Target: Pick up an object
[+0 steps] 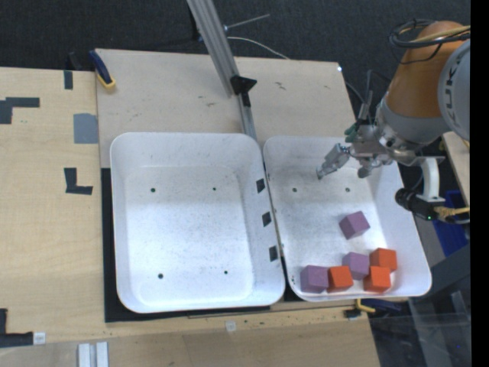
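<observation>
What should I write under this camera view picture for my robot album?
Robot gripper hovers open over the right bin, above purple and orange blocks clustered at its near corner.

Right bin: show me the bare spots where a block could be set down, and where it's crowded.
In the right bin, the floor is bare along the left wall and across the middle, between the tool and the lone purple block. The near edge is crowded: a purple block, orange blocks and more toward the corner. The left bin has a bare floor.
</observation>
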Robot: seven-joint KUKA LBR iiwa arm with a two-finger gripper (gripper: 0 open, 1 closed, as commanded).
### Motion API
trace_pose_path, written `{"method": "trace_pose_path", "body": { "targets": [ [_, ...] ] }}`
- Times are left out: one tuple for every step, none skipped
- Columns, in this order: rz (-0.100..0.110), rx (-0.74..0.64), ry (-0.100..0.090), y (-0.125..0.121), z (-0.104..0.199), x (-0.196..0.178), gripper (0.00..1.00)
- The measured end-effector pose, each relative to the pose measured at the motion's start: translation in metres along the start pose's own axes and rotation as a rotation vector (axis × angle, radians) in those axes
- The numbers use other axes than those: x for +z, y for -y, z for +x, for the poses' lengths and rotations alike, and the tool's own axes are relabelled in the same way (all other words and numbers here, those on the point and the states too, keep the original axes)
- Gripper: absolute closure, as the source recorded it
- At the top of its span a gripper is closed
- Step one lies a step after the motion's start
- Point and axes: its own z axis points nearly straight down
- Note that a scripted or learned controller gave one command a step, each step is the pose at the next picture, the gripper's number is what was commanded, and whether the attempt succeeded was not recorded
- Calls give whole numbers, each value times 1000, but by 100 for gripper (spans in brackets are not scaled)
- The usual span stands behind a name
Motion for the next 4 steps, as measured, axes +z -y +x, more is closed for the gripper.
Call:
{"method": "trace_pose_path", "body": {
  "targets": [
    [10,8,2,33,-68,82,0],
    [4,3,0,48,-72,135,0],
    [2,0,0,46,-70,123,100],
    [-12,-7,0,-29,-7,38,100]
  ]
}}
